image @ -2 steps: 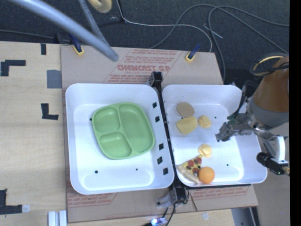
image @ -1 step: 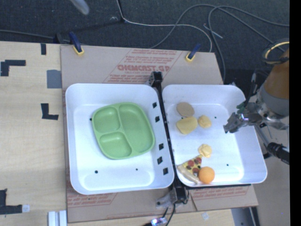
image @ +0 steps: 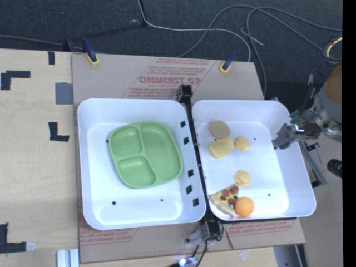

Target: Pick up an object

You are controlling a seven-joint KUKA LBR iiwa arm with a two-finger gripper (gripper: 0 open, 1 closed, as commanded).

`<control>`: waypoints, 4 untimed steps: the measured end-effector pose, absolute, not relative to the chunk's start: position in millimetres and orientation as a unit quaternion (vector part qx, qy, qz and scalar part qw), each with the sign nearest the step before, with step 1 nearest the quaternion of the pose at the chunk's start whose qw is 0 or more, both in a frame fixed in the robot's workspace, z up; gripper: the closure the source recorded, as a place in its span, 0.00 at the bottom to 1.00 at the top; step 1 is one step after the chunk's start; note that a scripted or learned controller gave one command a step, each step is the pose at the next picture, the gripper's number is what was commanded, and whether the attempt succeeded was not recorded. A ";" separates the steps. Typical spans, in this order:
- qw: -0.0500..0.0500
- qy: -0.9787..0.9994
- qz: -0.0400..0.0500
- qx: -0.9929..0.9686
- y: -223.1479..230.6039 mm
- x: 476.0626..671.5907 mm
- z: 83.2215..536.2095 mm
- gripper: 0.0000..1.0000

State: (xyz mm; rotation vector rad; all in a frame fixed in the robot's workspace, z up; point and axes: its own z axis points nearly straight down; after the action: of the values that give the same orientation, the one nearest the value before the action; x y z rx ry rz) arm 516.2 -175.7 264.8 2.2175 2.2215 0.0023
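The small round orange toy fruit (image: 244,206) is judged light, rigid, slippery; it should be gripped across its middle. The dark two-finger gripper's (image: 282,138) state cannot be told.

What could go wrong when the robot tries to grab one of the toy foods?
The orange ball touches the pizza slice in the right bin's near corner, so the tool might bump the wall or nudge the slice. The brown piece, yellow piece and small yellow piece sit close together, so it might push one aside. The ball looks round and could roll away.
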 end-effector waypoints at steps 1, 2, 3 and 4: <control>0.000 0.709 0.000 0.705 -124.4 527.4 268.0 1.00; -0.001 0.709 -0.001 0.705 -77.0 543.5 254.7 1.00; -0.001 0.708 -0.001 0.706 -30.4 540.5 243.9 1.00; -0.001 0.708 -0.001 0.706 19.2 543.3 228.0 1.00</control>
State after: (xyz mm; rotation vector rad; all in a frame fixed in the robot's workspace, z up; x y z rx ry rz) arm 543.3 19.2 228.0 2.2192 2.2261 -0.0045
